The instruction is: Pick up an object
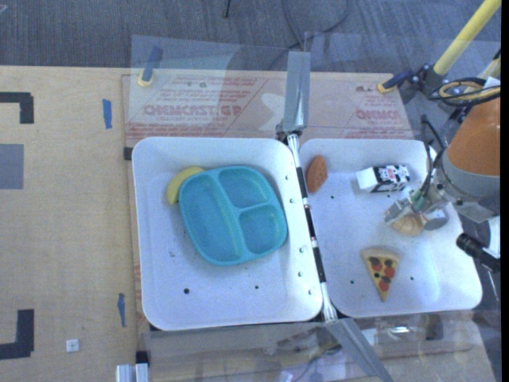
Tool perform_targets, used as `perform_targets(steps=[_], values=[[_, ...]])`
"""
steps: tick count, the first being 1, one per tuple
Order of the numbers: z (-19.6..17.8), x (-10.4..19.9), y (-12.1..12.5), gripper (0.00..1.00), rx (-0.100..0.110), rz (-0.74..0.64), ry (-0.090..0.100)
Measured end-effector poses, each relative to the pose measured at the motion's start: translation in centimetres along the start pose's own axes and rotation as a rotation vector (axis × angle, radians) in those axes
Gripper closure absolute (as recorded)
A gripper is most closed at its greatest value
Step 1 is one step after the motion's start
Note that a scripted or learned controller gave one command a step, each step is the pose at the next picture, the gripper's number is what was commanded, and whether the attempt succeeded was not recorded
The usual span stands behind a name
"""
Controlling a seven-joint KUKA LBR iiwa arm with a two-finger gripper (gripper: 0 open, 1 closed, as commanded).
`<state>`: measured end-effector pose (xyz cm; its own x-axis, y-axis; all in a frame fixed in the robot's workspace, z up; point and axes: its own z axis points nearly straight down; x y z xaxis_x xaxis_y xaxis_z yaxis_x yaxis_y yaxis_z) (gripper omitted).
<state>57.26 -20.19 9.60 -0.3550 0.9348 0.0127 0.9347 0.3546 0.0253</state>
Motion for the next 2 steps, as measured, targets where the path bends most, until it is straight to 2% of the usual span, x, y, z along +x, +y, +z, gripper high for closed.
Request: perform_targets(steps=[1, 2], values=[[-8.5, 0.9, 6.6, 1.0, 0.025, 0.037, -0.014], [-10.5, 6.8, 10.1, 1.0, 0.024, 0.025, -0.014]])
